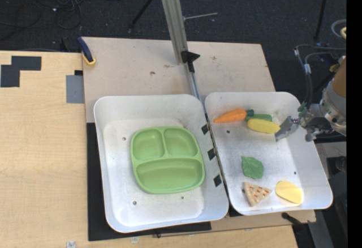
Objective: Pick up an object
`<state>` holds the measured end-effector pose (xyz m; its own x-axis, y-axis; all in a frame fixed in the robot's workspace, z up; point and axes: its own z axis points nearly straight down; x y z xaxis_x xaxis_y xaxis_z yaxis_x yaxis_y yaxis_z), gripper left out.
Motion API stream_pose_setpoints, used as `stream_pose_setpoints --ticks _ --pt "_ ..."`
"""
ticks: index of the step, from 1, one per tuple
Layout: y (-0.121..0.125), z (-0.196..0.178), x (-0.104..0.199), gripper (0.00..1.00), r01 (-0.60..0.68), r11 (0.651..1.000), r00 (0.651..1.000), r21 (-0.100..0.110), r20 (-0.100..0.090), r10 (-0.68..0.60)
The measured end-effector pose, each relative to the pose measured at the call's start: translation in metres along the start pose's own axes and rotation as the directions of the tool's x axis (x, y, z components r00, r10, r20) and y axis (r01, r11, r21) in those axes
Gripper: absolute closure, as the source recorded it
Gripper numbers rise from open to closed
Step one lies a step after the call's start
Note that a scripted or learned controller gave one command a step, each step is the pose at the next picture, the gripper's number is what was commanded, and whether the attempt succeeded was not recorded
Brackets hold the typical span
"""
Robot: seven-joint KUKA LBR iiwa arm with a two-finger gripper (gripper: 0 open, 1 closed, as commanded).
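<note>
Yellow plastic marks the nearest pickings in the right bin (317,196): a lemon slice (289,191) at its near right corner, beside a pizza wedge (256,193), both flat and likely hard to pinch. Mid-bin lies a green leaf (252,167); along the far edge, the corn cob (263,125) and carrot (230,116) (light, stiff, probably slick) invite a grasp across their middles. The gripper (287,128) hovers just beside the corn, fingers parted and holding nothing, with the right wall close by.
</note>
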<state>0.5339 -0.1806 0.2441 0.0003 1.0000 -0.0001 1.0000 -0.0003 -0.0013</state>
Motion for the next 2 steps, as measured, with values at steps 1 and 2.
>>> stream_pose_setpoints --ticks 1,2 --pt "-0.007 0.05 -0.007 0.0 -0.001 1.0 1.0 0.006 -0.002 0.001" --pt "-0.008 0.113 -0.013 0.0 0.0 1.0 1.0 0.007 -0.003 0.0"
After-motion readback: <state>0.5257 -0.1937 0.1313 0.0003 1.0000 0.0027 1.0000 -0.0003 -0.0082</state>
